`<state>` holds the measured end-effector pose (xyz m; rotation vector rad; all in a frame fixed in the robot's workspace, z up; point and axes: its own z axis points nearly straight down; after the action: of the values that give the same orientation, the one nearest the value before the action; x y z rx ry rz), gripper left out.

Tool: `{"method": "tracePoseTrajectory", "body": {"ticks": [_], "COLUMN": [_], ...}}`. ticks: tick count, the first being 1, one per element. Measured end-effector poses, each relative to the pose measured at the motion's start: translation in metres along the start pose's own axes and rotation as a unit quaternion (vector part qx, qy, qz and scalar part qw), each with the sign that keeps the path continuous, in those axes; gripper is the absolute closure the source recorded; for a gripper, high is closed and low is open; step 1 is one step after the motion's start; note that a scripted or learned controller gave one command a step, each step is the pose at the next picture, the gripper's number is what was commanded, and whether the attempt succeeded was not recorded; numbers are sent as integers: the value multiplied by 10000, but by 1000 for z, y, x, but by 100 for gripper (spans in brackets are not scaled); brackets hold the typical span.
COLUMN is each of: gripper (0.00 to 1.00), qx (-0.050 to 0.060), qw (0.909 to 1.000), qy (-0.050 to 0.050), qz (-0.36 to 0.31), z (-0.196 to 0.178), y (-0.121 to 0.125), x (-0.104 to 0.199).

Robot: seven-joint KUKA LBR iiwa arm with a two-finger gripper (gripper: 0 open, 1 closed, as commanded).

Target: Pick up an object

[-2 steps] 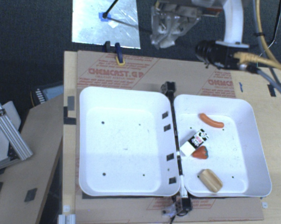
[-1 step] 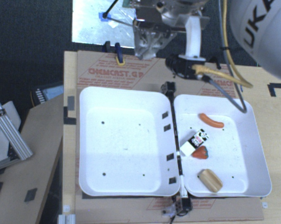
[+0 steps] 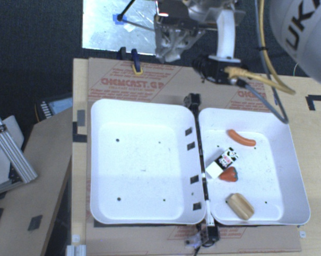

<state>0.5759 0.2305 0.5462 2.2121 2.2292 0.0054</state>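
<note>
The right bin (image 3: 286, 157) holds several small objects. An orange sausage-shaped piece (image 3: 241, 138) lies near its back. A black-and-white block (image 3: 223, 160) rests near the centre divider, touching a red-orange piece (image 3: 229, 174) just in front of it. A tan wooden block (image 3: 240, 206) sits near the front edge. My gripper (image 3: 171, 50) hangs high at the top of the camera view, above the bench's back edge and behind the left bin (image 3: 101, 149), far from every object. Nothing is seen between its fingers.
Brown cardboard (image 3: 133, 82) lies under both bins. A clamp with a yellow and blue handle (image 3: 135, 63) stands at the back edge. Yellow and grey cables (image 3: 263, 81) trail across the back right. An aluminium rail (image 3: 11, 147) leans at the left.
</note>
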Motion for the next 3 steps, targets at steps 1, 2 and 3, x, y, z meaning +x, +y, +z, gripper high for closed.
{"method": "tracePoseTrajectory", "body": {"ticks": [1, 2, 3], "gripper": [100, 100, 100], "qx": [-8, -16, -27], "qw": [10000, 10000, 10000], "qy": [7, 14, 19], "qz": [-10, -21, -31], "z": [-11, -22, -34], "y": [0, 0, 0], "x": [1, 1, 2]}}
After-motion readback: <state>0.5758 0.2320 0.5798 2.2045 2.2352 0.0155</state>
